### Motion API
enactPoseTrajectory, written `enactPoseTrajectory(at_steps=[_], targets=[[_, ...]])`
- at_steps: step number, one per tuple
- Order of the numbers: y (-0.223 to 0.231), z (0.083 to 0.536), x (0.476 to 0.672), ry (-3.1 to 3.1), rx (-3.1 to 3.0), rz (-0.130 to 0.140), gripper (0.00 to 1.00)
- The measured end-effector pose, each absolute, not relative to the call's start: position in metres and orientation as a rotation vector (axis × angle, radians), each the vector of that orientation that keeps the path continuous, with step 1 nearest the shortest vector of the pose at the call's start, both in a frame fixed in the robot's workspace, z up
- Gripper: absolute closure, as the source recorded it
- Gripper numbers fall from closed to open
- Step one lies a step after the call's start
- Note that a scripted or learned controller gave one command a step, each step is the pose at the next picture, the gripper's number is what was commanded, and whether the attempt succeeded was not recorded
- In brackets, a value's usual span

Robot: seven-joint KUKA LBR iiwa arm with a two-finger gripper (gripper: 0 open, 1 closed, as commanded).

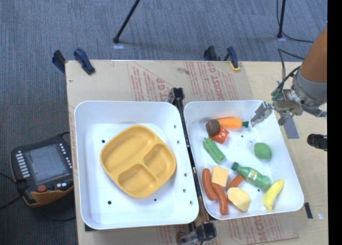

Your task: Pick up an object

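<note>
Carrot (231, 123): orange toy veg w/ a green tip, lying flat in the right bin (293, 182), approx 11 o'clock of that bin's floor, tip aimed at 3 o'clock. Gripper (262, 113) sits just past the green tip, at about 2 o'clock from the carrot, over the bin's far rim. One grey finger (260, 115) shows, slanting down; can't tell if it's wide or narrow, poss. nothing held.

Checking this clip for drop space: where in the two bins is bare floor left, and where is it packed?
Left bin: bare white strips all around the yellow tray, widest toward its near edge. Right bin: bare floor between lime and carrot, under the gripper. Crowded at its near end: sausages, cheese, bottle, banana.
</note>
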State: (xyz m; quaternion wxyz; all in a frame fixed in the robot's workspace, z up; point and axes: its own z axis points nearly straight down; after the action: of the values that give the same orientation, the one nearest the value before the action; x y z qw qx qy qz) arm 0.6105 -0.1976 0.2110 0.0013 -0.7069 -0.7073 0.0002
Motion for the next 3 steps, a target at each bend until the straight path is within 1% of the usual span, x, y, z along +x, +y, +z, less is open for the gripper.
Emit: enactPoseTrajectory(at_steps=[1, 2, 3], targets=[[-0.154, 0.087, 0.553, -2.216, -2.215, 0.001, 0.00], [-0.122, 0.088, 0.626, -2.222, -2.218, 0.000, 0.00], [-0.121, 0.098, 0.626, -2.222, -2.213, 0.002, 1.00]])
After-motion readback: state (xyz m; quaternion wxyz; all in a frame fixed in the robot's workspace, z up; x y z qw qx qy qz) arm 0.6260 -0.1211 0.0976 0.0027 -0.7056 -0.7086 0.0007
